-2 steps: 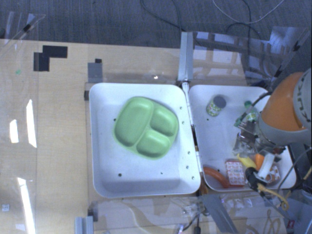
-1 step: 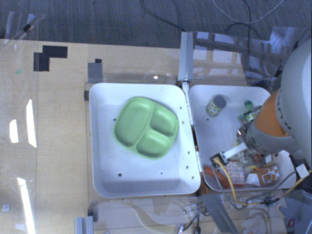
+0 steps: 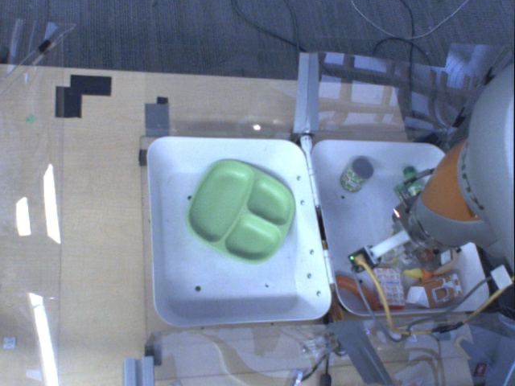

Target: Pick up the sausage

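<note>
Two shallow white bins sit side by side on the wooden worktop (image 3: 96,240). The left bin (image 3: 173,288) holds one thing: a green tray (image 3: 241,208) with three hollows, lying near the bin's middle. The hollows of the tray have nothing in them.

The right bin (image 3: 378,155) is just beside the green tray's bin, and it holds more things. One small can (image 3: 355,174) with a grey top stands up near the far side of this bin, well apart from the tray. One sausage (image 3: 364,289), orange-red and long, lies at the near edge of the right bin, close to the wall that the two bins share. A yellow cable crosses over it. Some small packets (image 3: 438,289) with printed labels lie next to the sausage, farther from the tray; their number is hard to count. A little green bit (image 3: 408,171) shows beyond the can.

One grey arm with an orange band (image 3: 447,195) hangs over the right bin. Its claw (image 3: 402,248) is low, near the packets and a little away from the sausage. Whether the claw is spread or clenched cannot be told, as the wrist hides it
</note>
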Robot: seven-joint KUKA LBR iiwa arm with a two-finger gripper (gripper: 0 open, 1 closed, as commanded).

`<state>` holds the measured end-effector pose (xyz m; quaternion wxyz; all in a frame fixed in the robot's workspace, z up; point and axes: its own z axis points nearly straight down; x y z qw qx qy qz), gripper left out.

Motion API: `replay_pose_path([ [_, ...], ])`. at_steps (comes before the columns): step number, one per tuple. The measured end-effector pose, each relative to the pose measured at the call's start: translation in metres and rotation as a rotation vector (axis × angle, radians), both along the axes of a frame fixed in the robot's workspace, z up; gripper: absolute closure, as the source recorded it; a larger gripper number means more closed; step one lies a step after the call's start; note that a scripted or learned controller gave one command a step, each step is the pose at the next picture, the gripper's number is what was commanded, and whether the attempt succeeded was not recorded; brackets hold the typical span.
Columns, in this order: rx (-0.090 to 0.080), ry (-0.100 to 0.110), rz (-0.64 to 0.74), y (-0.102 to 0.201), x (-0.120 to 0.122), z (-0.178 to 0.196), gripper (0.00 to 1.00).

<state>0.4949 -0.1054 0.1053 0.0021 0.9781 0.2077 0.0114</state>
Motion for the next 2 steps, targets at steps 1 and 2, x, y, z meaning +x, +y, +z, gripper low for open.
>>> replay_pose_path([
  [1, 0.002, 0.022, -0.166, -0.0998, -0.0073, 0.0474, 1.0],
  [2, 0.002, 0.022, -0.166, -0.0996, -0.0073, 0.0472, 0.0],
])
